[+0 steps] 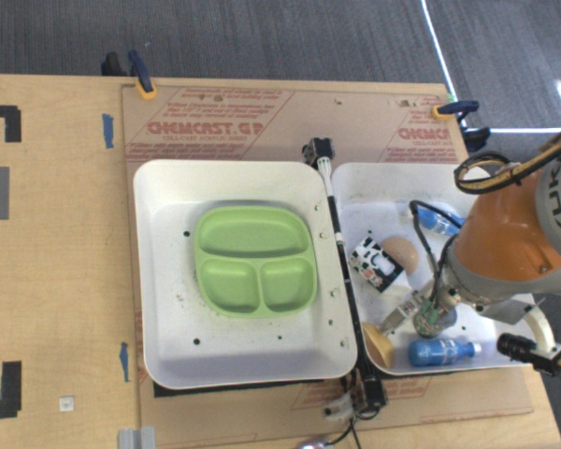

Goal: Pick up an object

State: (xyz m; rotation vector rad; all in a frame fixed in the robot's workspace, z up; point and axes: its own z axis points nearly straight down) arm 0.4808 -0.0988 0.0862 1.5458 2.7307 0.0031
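My gripper (419, 312) hangs low over the middle of the right bin (355, 187), reaching in from the right beneath the orange wrist band (500, 237). Just below it lies a blue bottle (441, 351) on its side, and a tan wooden block (379, 346) sits to its lower left. A black-and-white box (375, 262) and a tan rounded object (404, 252) lie up and to the left of the gripper. A small blue item (437, 221) rests near the bin's far side, partly hidden by the arm.
The left bin (159, 251) holds a green divided plate (255, 259). The rim between the two bins (338, 251) runs just left of the objects. Blue and orange clamps (142, 75) (456, 109) hold the brown board at the back.
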